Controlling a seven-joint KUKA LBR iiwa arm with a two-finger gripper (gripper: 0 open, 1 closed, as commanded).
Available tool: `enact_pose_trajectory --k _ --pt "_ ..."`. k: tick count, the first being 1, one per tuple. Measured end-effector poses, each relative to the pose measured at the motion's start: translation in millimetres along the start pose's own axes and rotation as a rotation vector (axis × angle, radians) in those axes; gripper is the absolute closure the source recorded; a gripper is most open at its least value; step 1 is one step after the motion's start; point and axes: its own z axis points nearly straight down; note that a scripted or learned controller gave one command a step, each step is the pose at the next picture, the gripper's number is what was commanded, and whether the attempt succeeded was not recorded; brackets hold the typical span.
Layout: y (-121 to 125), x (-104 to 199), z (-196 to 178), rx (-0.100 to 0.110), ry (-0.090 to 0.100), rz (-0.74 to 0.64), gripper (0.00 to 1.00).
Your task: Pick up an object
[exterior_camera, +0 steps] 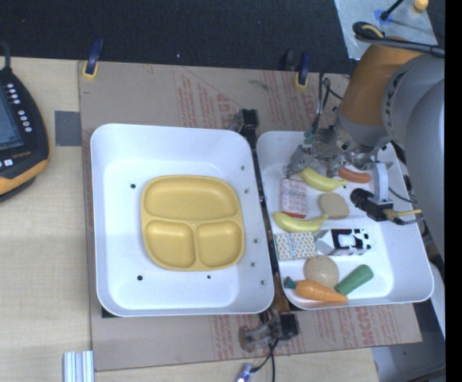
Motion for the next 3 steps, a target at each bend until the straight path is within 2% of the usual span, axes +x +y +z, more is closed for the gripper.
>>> enact_pose_trajectory --k 2,3 --pt "0.4 -10.7 -0.3 -0.004 0.0 0.003 0.0" --pt "0.0 -1.9 0.0 -0.001 0.001 0.002 0.0"
